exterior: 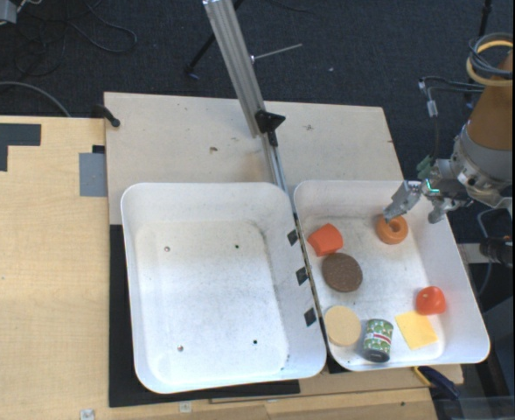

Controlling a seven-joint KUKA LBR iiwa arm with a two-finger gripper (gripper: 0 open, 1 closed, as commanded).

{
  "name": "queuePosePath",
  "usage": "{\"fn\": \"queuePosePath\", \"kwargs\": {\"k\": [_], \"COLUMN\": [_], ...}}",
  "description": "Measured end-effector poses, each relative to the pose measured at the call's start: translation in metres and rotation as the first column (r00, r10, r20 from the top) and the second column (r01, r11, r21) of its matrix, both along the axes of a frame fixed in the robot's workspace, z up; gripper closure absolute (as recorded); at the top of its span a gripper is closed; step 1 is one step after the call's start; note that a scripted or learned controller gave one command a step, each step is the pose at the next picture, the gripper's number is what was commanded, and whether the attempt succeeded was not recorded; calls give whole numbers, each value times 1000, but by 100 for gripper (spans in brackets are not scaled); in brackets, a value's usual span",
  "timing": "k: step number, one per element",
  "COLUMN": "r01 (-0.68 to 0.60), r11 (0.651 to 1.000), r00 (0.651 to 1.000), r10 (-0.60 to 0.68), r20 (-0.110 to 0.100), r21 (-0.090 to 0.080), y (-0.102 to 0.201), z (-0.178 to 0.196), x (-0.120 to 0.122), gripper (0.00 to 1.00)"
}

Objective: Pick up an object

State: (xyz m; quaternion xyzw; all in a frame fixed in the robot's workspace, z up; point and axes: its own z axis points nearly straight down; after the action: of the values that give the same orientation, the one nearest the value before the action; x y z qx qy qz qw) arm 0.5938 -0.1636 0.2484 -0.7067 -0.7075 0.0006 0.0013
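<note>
Overhead view of the bench with two white bins. We see the arm (489, 138) reaching in from the right, its jaws (419, 201) spread apart, one finger (403, 201) slanting down to just above the small orange ring-shaped piece (393, 229) near the far wall of the right bin (467, 322). Nothing lies between the fingers. Other candidates sit well apart from the jaws: an orange block (325, 239), a brown disc (342, 272), a tan disc (343, 325), a small can (378, 339), a yellow block (416, 330) and a red piece (429, 300). We judge the main risks to be these: the ring lies off-centre beneath one finger, so closing may nudge it aside rather than clamp it; its low profile may let the fingers close above it.
</note>
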Motion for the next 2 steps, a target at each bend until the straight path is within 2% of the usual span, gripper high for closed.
{"fn": "queuePosePath", "kwargs": {"k": [2], "r01": [2], "r11": [1000], "r00": [1000], "r10": [-2], "r20": [-7], "r21": [1], "y": [8], "z": [-128], "x": [-2], "gripper": [0]}}
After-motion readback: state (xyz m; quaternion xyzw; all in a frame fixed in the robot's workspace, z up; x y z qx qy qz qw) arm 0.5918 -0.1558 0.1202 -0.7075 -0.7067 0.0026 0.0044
